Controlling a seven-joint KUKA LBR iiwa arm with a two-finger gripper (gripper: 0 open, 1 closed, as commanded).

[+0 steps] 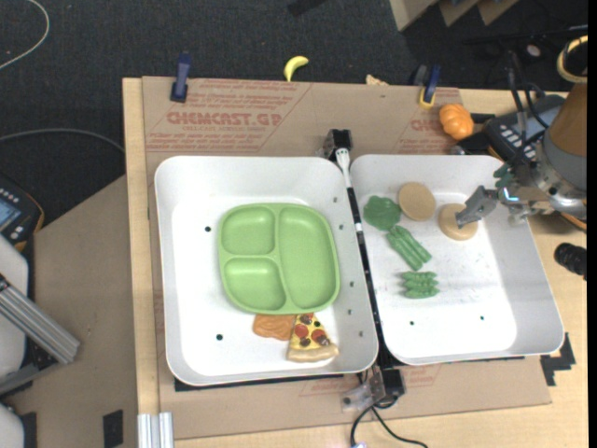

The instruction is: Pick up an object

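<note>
Gripper hangs over the right bin, right by a tan disc. Can't tell if the jaws are open or closed. Green plate sits in the left bin.

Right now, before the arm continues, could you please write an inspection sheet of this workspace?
Surface: brown board bearing left bin and right bin side by side.
Job's things: in the right bin, two tan discs and three green toy vegetables.
Clutter: the left bin holds a green divided plate, a pizza slice and an orange-brown piece; banana and orange fruit lie outside the bins.
Grippers: gripper above the right bin, beside a tan disc; grasp unclear.
Cables: black cable at the front edge; white loop on the floor.
Surroundings: blue clamps, dark carpet.
</note>
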